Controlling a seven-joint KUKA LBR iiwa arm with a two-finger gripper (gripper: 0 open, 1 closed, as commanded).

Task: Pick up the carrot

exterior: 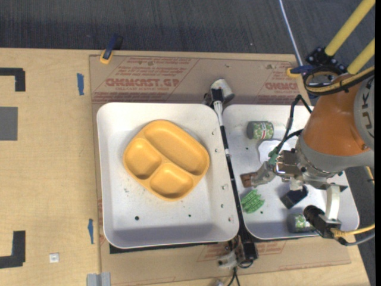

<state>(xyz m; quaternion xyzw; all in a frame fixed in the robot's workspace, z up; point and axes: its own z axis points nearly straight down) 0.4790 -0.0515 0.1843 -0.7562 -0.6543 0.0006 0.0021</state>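
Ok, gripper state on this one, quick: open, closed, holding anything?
Gripper: cannot be told. It sits low in the right bin, with nothing visibly held.

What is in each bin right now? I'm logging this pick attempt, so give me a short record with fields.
left bin: holds a yellow divided plate
right bin: holds a green-labelled can near the far edge, a green leafy item near the divider, a dark block, another small green item at the near edge
arm: reaching over the right bin
gripper: low over the right bin, just above the green leafy item
carrot: cannot identify it
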